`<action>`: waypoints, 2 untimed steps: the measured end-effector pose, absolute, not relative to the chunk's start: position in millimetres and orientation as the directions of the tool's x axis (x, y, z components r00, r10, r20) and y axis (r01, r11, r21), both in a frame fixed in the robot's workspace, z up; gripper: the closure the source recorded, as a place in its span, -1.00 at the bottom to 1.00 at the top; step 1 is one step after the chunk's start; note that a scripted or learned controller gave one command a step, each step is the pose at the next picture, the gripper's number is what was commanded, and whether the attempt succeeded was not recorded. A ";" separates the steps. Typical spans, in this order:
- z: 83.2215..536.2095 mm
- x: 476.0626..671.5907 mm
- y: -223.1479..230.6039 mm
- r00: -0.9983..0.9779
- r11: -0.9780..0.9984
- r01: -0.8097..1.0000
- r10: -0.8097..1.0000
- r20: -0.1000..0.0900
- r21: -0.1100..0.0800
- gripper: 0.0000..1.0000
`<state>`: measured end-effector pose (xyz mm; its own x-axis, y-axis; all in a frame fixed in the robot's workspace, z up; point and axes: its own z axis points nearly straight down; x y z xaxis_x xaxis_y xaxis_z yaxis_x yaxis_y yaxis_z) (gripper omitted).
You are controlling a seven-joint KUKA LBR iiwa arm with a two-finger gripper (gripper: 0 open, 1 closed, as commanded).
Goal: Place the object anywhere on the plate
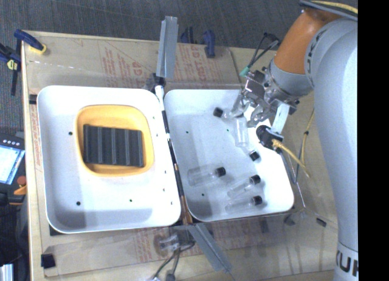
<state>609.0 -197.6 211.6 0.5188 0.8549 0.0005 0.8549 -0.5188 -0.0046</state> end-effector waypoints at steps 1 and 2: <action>218.3 589.5 -130.4 0.265 -0.265 0.964 0.964 0.000 -0.006 1.00; 218.8 596.8 -51.1 0.089 -0.089 0.996 0.996 0.000 -0.007 1.00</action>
